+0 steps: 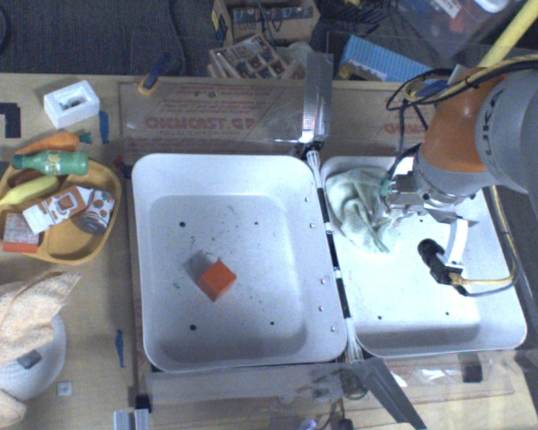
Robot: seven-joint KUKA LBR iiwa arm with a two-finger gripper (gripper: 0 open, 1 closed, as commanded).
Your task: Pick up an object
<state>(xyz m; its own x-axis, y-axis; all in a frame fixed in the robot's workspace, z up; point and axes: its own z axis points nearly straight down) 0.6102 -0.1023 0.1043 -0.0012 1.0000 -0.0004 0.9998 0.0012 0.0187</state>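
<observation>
Reaches in from the right over the right bin [484, 330], wrist bent down so the claw [390, 215] meets the pale crumpled cloth [354, 209] bunched in that bin's far-left corner, against the wall shared with the left bin [161, 195]. Cannot tell whether clenched or released: tips buried in the folds. Looks like an attempt on the cloth, chosen as the nearest soft target. Leaves the orange block [218, 279] alone, lying loose near the middle of the left bin, well apart from the claw. Sits beside the 2 bins on the desk [99, 267]: a yellow bowl [81, 245] of toy food, out of play.
</observation>
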